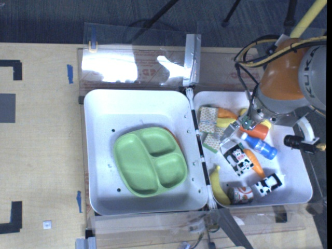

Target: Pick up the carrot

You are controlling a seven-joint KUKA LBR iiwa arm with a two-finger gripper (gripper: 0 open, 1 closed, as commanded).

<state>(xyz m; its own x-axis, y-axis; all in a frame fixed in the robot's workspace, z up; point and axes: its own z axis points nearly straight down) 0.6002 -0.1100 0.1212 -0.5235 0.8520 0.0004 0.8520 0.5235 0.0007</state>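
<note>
Carrot point(253, 161), a small orange piece, is seen lying aslant in the right white bin point(298, 183), near the middle of the clutter, its upper end just beside a blue bottle point(261, 147) with an orange cap. A black-and-white patterned block point(237, 157) is touching it on the left, and a second such block point(268, 184) lies a little below it. Toward the bin's near left corner a yellow banana point(218, 185) is curved along the wall, with a small red-and-white can point(242, 193) beside it. Beige checked packets point(209, 119) are stacked at the upper left. The gripper point(239, 129) is lowered among these things above the carrot and apart from it; how it is set cannot be told, and nothing is seen held. The grey arm point(290, 82) with its orange band is reaching in from the right. In the left white bin point(98, 113) a green divided plate point(150, 161) is resting
</note>
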